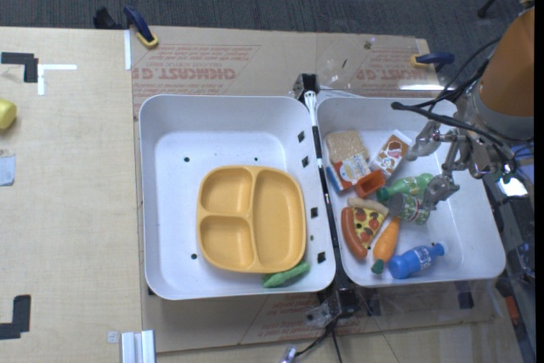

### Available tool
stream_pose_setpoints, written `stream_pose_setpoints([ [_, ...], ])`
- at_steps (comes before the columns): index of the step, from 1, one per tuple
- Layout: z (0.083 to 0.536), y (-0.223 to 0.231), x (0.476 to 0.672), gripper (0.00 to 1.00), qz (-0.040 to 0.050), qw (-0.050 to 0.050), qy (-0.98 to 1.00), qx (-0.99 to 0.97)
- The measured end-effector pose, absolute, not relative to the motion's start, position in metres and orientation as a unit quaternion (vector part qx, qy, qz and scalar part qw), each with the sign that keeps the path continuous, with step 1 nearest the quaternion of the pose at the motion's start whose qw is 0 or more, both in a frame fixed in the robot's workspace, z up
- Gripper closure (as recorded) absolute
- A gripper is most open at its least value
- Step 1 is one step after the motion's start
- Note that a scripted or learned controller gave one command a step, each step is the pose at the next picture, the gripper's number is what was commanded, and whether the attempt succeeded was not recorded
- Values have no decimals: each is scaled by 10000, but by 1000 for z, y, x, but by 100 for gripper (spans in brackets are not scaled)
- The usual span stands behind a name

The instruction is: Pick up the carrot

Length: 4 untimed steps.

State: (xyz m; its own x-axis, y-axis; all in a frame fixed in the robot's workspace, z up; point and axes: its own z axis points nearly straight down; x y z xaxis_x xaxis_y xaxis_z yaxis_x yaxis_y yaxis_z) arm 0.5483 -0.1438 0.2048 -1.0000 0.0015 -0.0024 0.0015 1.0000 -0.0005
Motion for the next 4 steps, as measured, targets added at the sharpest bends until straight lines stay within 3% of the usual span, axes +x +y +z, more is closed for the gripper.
stream_pose_setpoints([
  [1,99,-112,482,0,-6,54,9994,346],
  [3,96,-111,490,0,-41,59,9549,-2970],
  [4,106,-109,494,100,-46,99,9543,-2988],
])
